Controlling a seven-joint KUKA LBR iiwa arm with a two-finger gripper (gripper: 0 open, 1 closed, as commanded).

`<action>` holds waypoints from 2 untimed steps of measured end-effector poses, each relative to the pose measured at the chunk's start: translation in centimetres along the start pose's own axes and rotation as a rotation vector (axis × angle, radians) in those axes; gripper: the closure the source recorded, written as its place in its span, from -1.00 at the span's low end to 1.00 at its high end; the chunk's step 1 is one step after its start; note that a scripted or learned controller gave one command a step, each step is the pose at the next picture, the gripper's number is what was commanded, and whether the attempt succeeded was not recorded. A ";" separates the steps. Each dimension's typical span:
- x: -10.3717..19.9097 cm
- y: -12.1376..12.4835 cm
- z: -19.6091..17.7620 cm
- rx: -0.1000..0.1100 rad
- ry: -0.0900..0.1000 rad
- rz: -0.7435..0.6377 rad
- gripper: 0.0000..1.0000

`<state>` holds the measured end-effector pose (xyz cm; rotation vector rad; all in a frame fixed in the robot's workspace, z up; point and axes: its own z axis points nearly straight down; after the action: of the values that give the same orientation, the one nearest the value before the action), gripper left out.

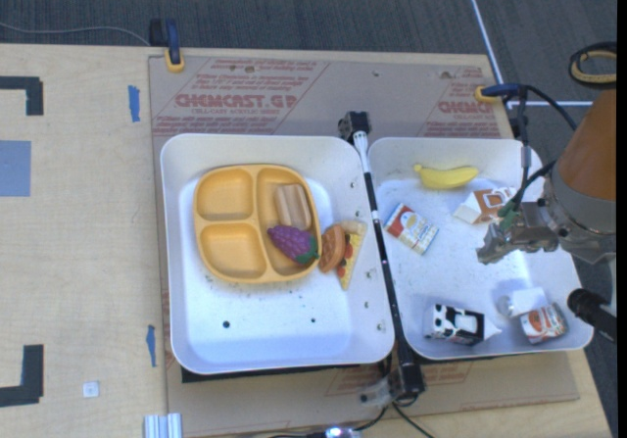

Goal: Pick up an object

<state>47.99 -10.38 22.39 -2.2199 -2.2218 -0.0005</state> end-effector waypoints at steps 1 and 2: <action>0.0 0.0 0.0 0.000 0.000 0.000 -1.00; -3.4 12.9 9.0 -0.004 -0.003 -0.001 -1.00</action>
<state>60.90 -13.78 13.39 -2.2224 -2.2263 -0.0023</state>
